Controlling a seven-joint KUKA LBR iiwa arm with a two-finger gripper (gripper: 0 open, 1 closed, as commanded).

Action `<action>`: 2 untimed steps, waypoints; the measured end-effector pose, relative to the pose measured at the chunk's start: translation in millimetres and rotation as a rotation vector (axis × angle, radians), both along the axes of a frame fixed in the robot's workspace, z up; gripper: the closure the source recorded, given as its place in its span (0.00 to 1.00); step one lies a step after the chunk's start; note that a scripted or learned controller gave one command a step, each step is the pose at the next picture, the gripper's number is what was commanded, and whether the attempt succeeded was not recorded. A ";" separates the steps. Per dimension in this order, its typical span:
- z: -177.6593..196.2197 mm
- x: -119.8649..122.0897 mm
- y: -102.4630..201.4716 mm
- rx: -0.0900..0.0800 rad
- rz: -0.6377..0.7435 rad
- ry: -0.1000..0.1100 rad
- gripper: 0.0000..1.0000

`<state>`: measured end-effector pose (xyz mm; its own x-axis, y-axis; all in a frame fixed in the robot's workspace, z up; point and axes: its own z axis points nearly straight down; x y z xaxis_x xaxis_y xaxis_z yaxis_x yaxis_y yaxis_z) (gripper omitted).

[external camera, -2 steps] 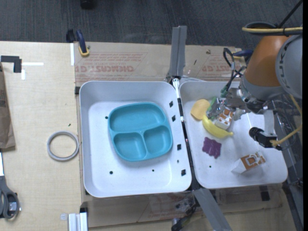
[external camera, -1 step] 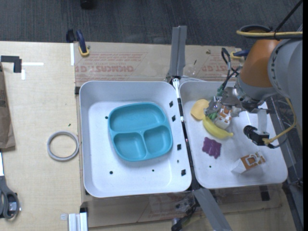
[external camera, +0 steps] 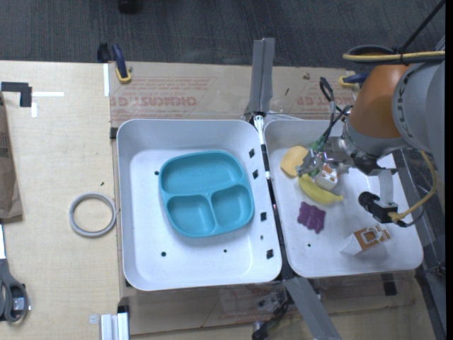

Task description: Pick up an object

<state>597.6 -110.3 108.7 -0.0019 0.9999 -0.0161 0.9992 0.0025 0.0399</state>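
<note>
The right bin (external camera: 396, 261) holds a yellow banana (external camera: 319, 192), a pale yellow rounded piece (external camera: 292, 160), a purple bunch of grapes (external camera: 311, 217) and a small white and orange carton (external camera: 368, 239). My gripper (external camera: 316, 166) hangs low over the bin's upper left part, right above the banana's upper end and beside the pale yellow piece. A small white and orange object sits at the fingertips, touching the banana. Whether anything is held between the fingers is unclear.
The left bin (external camera: 134, 211) holds a teal divided tray (external camera: 205, 193). A grey ring (external camera: 93, 214) lies on the bench to the left. A metal divider post (external camera: 262, 76) stands between the bins at the back. Cables (external camera: 396, 207) loop over the right bin.
</note>
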 end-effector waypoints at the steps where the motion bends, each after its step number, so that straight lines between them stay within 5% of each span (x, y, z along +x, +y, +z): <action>1: -0.2 -13.9 8.5 -0.001 0.060 -0.001 0.00; 2: -0.5 -17.5 10.0 0.009 -0.051 -0.004 0.00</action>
<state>580.1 -100.3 108.2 0.0495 0.9988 -0.0070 0.9979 -0.0491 0.0432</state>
